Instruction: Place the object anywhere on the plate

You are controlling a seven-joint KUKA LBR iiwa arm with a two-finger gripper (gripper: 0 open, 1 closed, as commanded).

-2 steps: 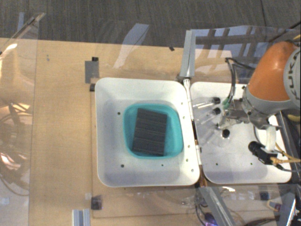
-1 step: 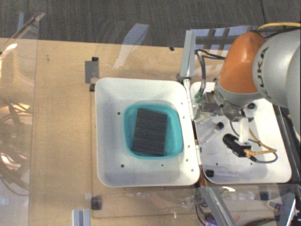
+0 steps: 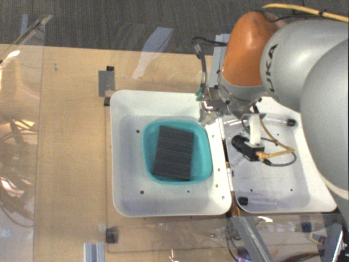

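Note:
A dark grey ribbed rectangular block (image 3: 174, 152) lies flat on a teal square plate (image 3: 203, 156) in the middle of the left white bin (image 3: 125, 146). My gripper (image 3: 210, 109) hangs over the plate's upper right corner, at the ridge between the two bins, under the orange wrist band. It is apart from the block, above and to the right of it. The arm's bulk covers most of the gripper.
The right white bin (image 3: 283, 192) lies beneath the grey arm, with a black cable and connector (image 3: 245, 146) dangling over it. Clear plastic sheeting (image 3: 32, 146) covers the wooden bench at left. Black brackets sit at the bin corners.

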